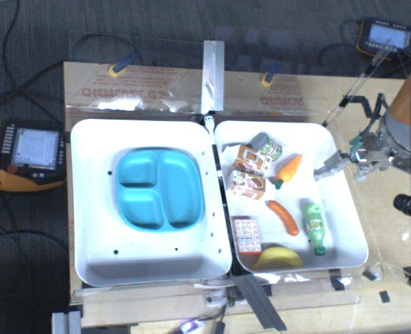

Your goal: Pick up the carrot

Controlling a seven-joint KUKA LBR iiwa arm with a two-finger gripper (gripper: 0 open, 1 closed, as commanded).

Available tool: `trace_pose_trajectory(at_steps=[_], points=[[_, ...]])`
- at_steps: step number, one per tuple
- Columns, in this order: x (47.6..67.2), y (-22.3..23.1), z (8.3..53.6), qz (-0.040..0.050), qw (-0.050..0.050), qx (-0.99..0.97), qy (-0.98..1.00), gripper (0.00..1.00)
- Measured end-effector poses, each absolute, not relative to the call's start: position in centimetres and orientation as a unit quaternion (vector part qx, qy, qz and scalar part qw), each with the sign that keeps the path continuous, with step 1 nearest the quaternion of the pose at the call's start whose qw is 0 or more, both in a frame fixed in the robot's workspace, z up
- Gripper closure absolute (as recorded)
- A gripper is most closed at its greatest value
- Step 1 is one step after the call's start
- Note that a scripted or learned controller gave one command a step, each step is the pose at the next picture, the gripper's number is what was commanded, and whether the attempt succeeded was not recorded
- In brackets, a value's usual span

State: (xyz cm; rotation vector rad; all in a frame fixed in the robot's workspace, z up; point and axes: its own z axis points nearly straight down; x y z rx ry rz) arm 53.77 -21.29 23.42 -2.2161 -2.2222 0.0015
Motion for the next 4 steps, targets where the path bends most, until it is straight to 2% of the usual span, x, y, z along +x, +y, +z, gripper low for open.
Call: trace_pose_trajectory(at_steps=[1,2,3,4], points=[[56.6,-20.3,17.4,0.0006,0.002,-0.772,-0.635,0.0],[59.5,-17.4,8.8,-0.0005,-0.002,-0.941,-0.337,0.0],[61.6,-20.5,16.7,0.0026,-0.001,-0.911,-0.411,0.0],[60.8,-20.5,10.2,-0.0029,0.004,-0.855,-0.518,0.0]])
